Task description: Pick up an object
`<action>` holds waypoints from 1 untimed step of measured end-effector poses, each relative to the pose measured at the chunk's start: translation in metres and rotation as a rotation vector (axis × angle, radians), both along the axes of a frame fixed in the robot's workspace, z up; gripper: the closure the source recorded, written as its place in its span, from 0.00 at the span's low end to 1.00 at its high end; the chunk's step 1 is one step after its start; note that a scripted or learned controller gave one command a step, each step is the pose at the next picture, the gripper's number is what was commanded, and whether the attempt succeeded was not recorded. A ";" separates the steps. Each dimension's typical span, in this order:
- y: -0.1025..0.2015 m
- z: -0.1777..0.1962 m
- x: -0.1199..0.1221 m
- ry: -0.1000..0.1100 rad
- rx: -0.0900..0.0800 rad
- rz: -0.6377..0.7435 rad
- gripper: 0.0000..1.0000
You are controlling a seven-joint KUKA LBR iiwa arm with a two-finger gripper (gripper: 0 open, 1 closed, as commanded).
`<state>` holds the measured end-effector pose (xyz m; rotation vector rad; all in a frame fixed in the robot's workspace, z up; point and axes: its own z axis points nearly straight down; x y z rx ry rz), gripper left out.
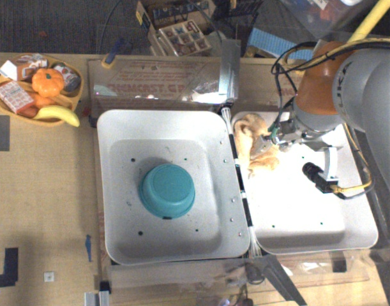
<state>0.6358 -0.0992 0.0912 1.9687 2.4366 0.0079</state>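
Looking from the near edge of the bench, you first meet the two shallow white plastic bins. The left bin [118, 132] has a sunken, smooth floor, and on it, a little toward 6 o'clock of centre, sits a round teal plastic bowl [168, 190] turned upside down, its domed base up; it offers few edges for pinching.

The right bin [309, 234] holds a limp, pale tan cloth-like object [253, 146], crumpled in soft folds at the 10 o'clock corner, hard against the dividing wall. You can judge this the likely target, since the gripper [276, 136] hangs just beside it at its 3 o'clock side, low in the bin. Whether it is spread or closed, or has any fabric, you cannot tell.

Farther back, at 10 o'clock on the bench, a yellow dish of toy food [35, 93] rests well apart.
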 end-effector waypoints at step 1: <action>0.001 0.012 0.002 -0.007 0.001 0.001 1.00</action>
